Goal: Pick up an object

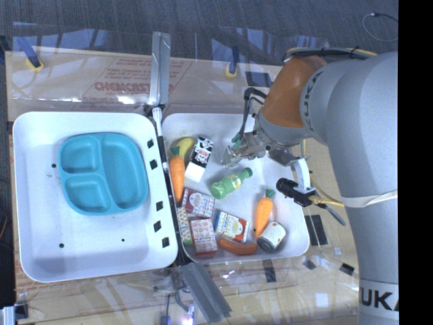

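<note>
Above the right bin (pixel 298 246), the jaws, whose opening cannot be told, should be centred over the green bottle (pixel 229 183) before being lowered.

Blue tray (pixel 103 173) – white bins (pixel 34 202); green bottle (pixel 229 183), orange carrots (pixel 176 177) – yellow banana (pixel 181 144).

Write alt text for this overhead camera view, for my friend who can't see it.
A grey robot arm reaches from the right, its gripper low over the right bin, just above a green bottle among carrots, a banana and small cartons. The left bin holds a blue divided tray.
</note>
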Available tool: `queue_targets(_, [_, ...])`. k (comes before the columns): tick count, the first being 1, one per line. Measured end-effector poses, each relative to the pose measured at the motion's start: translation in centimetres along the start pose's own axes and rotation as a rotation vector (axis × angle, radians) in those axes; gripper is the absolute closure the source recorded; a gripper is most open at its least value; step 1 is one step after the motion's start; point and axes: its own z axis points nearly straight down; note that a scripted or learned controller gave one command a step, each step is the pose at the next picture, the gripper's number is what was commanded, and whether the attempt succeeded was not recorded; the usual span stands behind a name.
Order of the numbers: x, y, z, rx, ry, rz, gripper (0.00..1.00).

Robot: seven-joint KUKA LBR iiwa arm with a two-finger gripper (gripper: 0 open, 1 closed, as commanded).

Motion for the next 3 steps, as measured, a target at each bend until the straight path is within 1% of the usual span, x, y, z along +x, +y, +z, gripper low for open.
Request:
queue_targets(1, [0.0, 0.0, 0.0, 0.000, 0.000, 0.000, 0.00])
queue_targets(2, [2.7, -3.4, 1.5, -0.001, 0.002, 0.016, 0.00])
queue_targets(3, [2.6, -3.4, 0.8, 0.001, 0.001, 0.015, 1.00])
